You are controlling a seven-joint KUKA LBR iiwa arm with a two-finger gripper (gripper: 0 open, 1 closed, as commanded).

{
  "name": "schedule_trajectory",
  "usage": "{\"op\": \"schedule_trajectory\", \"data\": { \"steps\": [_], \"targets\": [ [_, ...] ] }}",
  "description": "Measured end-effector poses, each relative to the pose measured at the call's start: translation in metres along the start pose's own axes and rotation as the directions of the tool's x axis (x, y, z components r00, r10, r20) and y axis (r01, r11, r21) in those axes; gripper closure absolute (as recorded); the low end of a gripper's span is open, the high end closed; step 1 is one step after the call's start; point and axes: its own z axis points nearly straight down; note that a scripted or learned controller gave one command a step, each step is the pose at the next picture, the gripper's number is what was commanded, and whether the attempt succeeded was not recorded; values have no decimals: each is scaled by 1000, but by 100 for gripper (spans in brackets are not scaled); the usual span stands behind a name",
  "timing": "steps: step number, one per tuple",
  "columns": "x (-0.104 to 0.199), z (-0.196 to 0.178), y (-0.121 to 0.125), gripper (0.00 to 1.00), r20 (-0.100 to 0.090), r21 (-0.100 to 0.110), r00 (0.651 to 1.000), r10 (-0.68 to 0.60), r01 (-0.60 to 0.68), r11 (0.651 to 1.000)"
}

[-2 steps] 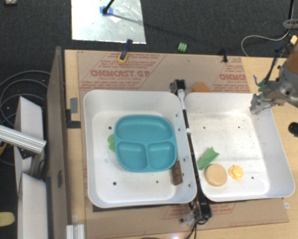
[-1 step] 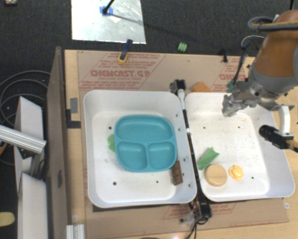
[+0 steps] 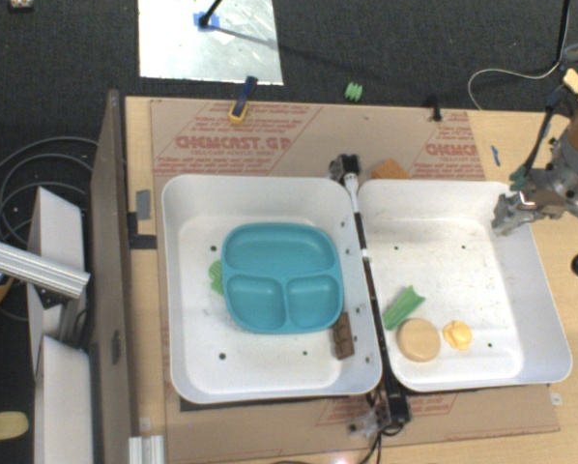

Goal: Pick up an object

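Round tan disc (image 3: 419, 340), small yellow lump (image 3: 456, 334) and green strip (image 3: 403, 308) low in right white bin (image 3: 521, 288), well down-left of gripper (image 3: 506, 211) at upper right rim; finger state impossible to tell.

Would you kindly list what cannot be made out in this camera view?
- Green item in the left bin: mostly hidden beneath the teal divided plastic plate.
- Small brown block: partly tucked under that plate's corner; identity unclear.
- Gripper at the right bin's edge: too small and blurred.
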Motion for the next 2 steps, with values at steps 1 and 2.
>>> {"op": "schedule_trajectory", "data": {
  "steps": [1,2],
  "targets": [
    [86,16,-54,100,-8,6,1000,-17,17,1000],
    [155,18,-42,100,-7,1,1000,-19,19,1000]
  ]
}}
